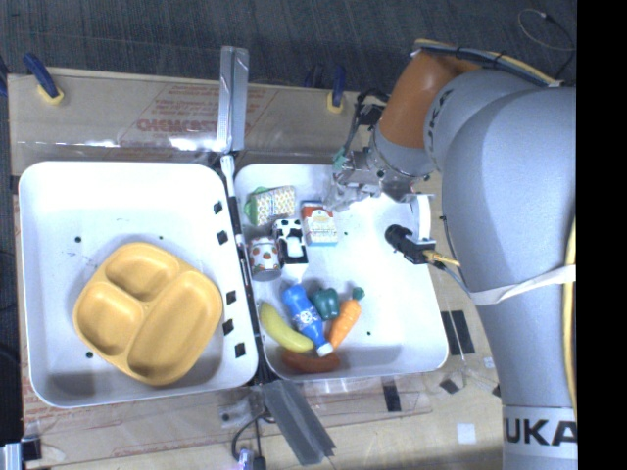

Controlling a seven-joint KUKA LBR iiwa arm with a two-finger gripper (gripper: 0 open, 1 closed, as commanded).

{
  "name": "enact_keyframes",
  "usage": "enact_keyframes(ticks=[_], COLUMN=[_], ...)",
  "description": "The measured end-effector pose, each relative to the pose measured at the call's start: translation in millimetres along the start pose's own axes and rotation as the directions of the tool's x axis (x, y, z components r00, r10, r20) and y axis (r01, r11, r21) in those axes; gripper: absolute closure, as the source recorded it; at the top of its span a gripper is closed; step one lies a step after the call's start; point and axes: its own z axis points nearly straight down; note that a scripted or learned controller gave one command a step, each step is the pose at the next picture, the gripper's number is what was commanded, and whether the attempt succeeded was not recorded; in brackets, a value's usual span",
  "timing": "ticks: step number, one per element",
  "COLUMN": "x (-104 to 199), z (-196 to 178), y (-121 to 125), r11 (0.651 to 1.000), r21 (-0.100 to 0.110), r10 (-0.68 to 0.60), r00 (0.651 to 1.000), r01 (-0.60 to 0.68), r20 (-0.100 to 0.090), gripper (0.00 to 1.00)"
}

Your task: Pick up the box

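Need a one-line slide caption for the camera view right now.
KUKA arm's hand hovers by the small box in the right bin; yellow tray in the left bin.

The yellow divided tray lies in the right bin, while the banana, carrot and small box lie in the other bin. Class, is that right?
Not quite: the camera view shows the yellow divided tray in the left bin. The banana, carrot and small box lie in the right bin.
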Motion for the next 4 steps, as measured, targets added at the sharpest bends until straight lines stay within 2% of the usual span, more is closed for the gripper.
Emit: enact_keyframes(ticks=[1, 2, 3, 4], x=[0.3, -27.7, -16.5, -14.4], z=[0.1, -22.2, 11.2, -0.5], y=[0.0, -2.2, -6.3, -4.7], r11=[1.000, 1.000, 0.999, 0.999], r21=[0.000, 0.008, 0.001, -0.001], r10=[-0.001, 0.021, 0.048, 0.041], r00=[1.000, 1.000, 0.999, 0.999], r01=[0.001, -0.021, -0.048, -0.041], r20=[0.000, 0.001, 0.003, 0.000], gripper=[0.00, 0.00, 0.00, 1.00])
